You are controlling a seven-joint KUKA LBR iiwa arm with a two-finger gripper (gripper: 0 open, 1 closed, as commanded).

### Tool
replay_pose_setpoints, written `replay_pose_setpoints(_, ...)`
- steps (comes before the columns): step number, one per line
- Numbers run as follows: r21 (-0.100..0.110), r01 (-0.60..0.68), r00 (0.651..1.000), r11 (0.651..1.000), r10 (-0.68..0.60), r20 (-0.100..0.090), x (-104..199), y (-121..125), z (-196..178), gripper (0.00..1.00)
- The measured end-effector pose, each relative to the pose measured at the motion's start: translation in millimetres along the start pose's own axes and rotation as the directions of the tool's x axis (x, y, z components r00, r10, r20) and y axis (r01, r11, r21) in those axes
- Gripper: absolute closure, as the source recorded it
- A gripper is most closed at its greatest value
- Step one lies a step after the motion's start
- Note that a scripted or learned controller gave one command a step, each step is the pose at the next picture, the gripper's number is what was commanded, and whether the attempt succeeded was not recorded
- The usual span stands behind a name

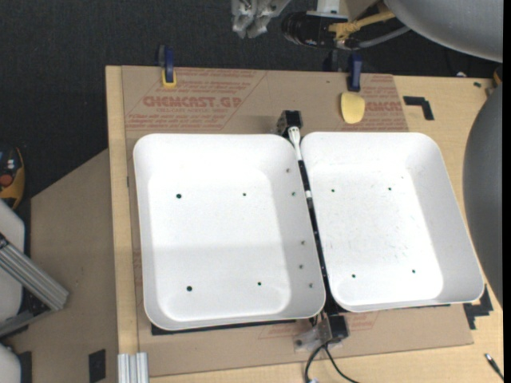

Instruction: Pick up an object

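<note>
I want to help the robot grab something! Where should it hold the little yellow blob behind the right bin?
Probably across its left and right sides, coming straight down. The yellow blob lies flat on the cardboard. The blue clamp sits just behind it and the right bin's rim is just in front, so only those two sides look free. It may be attached to the clamp; I cannot tell.

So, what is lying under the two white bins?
A brown cardboard sheet with red print lies under the left white bin and the right white bin. The bins cover its middle.
</note>
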State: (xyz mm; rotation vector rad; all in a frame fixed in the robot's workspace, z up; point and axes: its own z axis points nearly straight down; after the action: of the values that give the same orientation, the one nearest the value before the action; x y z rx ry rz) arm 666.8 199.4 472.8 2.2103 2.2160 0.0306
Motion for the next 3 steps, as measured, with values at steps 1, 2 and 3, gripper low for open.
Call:
replay_pose_setpoints(1, 0.034, -0.005, 1.000, 0.999, 0.005, 0.009, -10, -4, 111, 1.00)
replay_pose_setpoints(2, 0.032, 0.000, 1.000, 0.999, -0.001, 0.007, 26, -7, 207, 1.00)
replay_pose_setpoints(3, 0.015, -0.002, 1.000, 1.000, 0.002, 0.003, 19, -3, 148, 1.00)
